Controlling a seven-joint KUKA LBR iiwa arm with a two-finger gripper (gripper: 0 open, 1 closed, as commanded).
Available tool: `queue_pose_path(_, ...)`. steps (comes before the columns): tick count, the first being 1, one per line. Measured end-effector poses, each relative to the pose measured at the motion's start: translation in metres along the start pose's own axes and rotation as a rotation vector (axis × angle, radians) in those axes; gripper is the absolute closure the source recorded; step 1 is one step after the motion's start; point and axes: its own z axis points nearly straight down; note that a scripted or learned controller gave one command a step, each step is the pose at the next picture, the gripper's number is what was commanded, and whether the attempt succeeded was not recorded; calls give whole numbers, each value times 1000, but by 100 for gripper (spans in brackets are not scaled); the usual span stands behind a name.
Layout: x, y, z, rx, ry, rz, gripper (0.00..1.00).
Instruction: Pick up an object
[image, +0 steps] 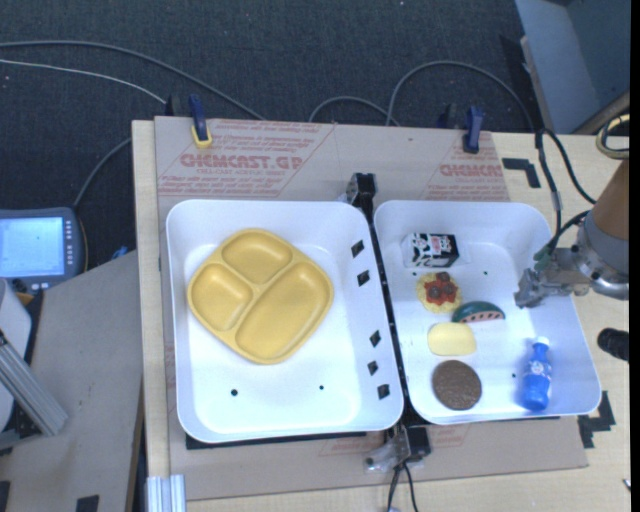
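We note two white bins side by side on the bench: the left bin (200, 400) carries a yellow divided plate (261, 295) in its far-left part, tilted diagonally to the bin's edges. The right bin (500, 215) holds six small things. Near its far-left corner lies a black-and-white carton (431, 248); just toward the near edge from it sits a yellow-and-red pizza piece (439, 291). A watermelon slice (478, 312) lies close beside that, toward the bin's middle, with a pale yellow oval piece (452, 339) just nearer us. A brown round cookie (457, 384) rests by the near edge, and a blue bottle (537, 375) lies near the near-right corner. The gripper (540, 285) hangs over the right edge region of the right bin, apart from every object; we cannot tell how it is set.
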Motion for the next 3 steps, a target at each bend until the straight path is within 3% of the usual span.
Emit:
queue_pose_path(2,-1,5,-93,-1,-1,-1,100)
queue_pose_path(3,46,6,-98,4,3,-4,100)
